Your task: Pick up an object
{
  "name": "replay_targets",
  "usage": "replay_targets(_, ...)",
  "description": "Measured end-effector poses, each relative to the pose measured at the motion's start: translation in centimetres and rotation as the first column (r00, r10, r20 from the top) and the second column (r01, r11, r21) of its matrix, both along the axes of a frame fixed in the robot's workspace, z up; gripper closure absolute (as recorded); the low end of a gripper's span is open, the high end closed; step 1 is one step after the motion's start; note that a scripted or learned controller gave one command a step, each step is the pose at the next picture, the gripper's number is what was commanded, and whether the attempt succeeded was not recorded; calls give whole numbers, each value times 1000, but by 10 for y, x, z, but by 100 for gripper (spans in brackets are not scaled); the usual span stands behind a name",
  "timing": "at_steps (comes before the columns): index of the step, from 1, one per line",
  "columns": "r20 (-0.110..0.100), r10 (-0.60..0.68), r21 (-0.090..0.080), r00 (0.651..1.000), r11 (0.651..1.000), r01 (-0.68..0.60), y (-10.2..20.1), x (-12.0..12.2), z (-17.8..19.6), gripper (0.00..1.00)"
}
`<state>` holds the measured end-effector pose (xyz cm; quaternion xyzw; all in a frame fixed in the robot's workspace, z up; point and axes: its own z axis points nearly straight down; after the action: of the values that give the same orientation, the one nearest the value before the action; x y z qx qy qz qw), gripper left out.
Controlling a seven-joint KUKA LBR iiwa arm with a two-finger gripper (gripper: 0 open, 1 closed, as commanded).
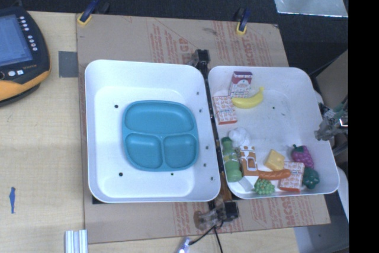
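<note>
The hand (333, 122) sits at the right bin's (284, 77) right rim, nothing visibly between its parts; its spread cannot be told. Toy foods, banana (249, 99) included, lie inside. The approach step seems underway; next it must descend onto one item.

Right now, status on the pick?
Pincer at right bin's right edge, grip state unreadable. Nothing lifted; toy food such as the banana lies in the bin. Blue divided plate in left bin.
</note>
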<state>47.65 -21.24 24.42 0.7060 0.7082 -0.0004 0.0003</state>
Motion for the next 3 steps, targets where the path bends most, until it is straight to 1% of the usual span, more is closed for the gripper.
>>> replay_targets(1,0,0,0,1000,1000,0,0,0,0,0)
replay_targets(2,-5,4,2,1000,1000,-4,48,9,-153,0)
replay_targets(3,-6,8,2,1000,1000,-8,47,9,-143,100)
